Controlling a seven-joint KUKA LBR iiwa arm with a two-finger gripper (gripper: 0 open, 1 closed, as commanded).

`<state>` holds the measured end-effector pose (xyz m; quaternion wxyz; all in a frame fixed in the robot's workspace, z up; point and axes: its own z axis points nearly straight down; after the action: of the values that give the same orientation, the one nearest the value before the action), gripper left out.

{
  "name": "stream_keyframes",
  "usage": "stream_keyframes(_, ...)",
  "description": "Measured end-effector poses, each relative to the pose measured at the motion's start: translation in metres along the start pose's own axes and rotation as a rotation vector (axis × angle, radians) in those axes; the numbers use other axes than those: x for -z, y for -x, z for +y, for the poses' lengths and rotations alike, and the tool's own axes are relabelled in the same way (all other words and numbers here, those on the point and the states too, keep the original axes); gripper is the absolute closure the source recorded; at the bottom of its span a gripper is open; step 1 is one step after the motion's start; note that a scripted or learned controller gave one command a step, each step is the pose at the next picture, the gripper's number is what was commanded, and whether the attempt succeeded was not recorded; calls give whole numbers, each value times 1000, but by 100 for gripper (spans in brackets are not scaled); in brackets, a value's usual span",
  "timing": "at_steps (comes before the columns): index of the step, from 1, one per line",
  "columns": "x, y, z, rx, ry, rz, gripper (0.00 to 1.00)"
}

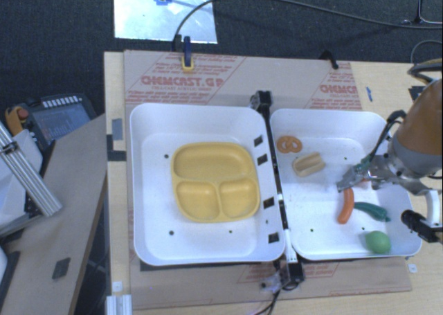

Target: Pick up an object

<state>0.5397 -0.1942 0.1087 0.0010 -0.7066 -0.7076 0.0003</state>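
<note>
In the right bin [325, 123] lie a pretzel [289, 145], a tan hot-dog bun [308, 163], an orange carrot [345, 206], a dark green pepper [372, 210] and a green ball [377, 241]. My gripper [351, 179] hangs over the bin's right half, just above the carrot's upper end and right of the bun. Its dark fingers point left and down, and nothing shows between them. The orange band of the arm sits at the view's right edge.
The left bin [149, 168] holds a yellow three-compartment plate [212, 181]. A black divider with clips [271, 175] runs between the bins. A handheld pendant [59, 120] and a metal rail [28, 175] lie on the side table at left.
</note>
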Motion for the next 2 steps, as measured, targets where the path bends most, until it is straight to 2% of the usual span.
stream_keyframes(1,-25,0,1,0,2,0,0)
stream_keyframes(2,-13,0,2,0,5,-2,100)
